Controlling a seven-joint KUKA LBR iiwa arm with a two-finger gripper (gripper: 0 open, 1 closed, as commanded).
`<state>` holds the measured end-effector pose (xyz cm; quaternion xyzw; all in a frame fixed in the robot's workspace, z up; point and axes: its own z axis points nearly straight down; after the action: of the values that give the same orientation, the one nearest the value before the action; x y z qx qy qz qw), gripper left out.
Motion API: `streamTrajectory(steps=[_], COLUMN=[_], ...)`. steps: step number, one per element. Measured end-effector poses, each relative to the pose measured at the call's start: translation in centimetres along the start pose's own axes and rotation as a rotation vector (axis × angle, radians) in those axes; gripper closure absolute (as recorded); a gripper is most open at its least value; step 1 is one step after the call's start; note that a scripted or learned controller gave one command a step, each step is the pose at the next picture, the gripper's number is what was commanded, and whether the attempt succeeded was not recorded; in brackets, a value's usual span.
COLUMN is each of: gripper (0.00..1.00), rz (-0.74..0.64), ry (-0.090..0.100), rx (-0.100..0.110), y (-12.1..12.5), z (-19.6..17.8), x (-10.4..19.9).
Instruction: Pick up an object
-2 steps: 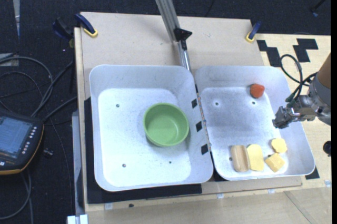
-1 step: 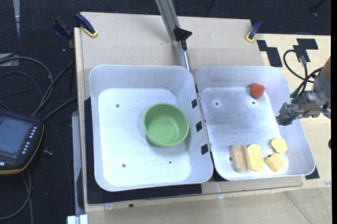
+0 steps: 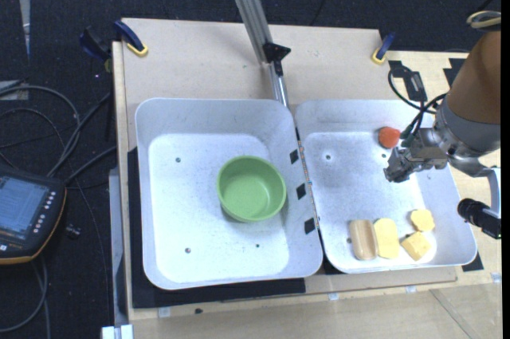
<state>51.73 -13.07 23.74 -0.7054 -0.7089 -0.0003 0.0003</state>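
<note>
My gripper [image 3: 396,170] hovers in the right bin [image 3: 343,139] beside the orange ball [image 3: 388,137], finger state unclear, so nothing looks picked yet

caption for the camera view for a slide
Gripper hovers in right bin near orange ball; green bowl in left bin.

Arm [image 3: 478,102] cut off at right frame edge; upper links out of view. Tool [image 3: 398,168] dark and small, finger state not resolvable. Orange object [image 3: 388,137] beside it too small to identify.
</note>
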Motion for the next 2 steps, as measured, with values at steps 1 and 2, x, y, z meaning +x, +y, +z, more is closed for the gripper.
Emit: streamTrajectory(steps=[1, 2], gripper=[1.0, 1.0], rz=[0.001, 0.001], ry=[0.0, 0.0], rx=[0.0, 0.001], y=[1.0, 1.8], z=[0.5, 1.2], x=[4.2, 8.7])
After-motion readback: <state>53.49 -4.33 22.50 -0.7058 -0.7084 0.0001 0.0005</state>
